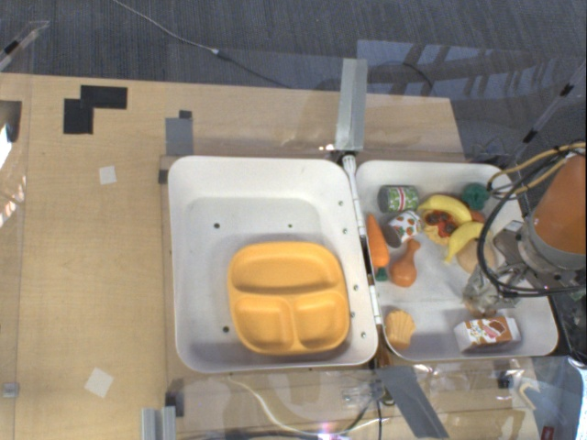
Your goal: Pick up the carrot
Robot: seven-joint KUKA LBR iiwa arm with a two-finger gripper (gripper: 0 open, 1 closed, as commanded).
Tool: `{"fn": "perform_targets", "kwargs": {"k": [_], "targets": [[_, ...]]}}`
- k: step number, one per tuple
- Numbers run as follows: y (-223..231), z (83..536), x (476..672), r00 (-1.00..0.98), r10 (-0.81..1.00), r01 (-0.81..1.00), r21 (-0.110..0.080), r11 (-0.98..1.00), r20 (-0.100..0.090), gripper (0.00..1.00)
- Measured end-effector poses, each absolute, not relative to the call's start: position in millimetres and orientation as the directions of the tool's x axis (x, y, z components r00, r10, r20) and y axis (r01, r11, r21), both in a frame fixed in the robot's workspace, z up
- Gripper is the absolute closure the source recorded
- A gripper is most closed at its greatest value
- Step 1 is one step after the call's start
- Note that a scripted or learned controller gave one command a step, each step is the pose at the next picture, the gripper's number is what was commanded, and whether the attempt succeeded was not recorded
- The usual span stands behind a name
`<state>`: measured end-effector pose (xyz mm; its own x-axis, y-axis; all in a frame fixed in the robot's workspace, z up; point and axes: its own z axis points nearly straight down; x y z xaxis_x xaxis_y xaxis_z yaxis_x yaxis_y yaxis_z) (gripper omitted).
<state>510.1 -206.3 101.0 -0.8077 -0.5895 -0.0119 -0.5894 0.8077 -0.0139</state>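
carrot (377, 244): lay lengthwise along the left wall of the right bin (547, 342), green end toward the bottom of the view, touching nothing of the arm. gripper (481, 293): hung low over the right side of the same bin, well apart from the carrot, just above a small carton (485, 333); could not tell whether spread or pressed together, too blurred. arm (559, 211): reached in from the right, orange band showing, cables looped around. also in the right bin: green-labelled can (398, 198), bananas (454, 222), drumstick (404, 266) just beside the carrot, ridged yellow piece (399, 325). left bin (188, 204): held an orange divided plate (287, 295).
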Motion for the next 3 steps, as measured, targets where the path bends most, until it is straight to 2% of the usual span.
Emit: {"fn": "perform_targets", "kwargs": {"k": [1, 2, 3], "targets": [[-205.8, 182.4, 519.0, -0.527, -0.850, -0.850, -0.012, 0.527, -0.005, 1.00], [-204.8, 128.1, 490.2, -0.329, -0.944, -0.944, -0.010, 0.329, -0.004, 1.00], [-206.9, 298.4, 490.2, -0.139, -0.990, -0.990, -0.018, 0.139, 0.004, 1.00]]}}
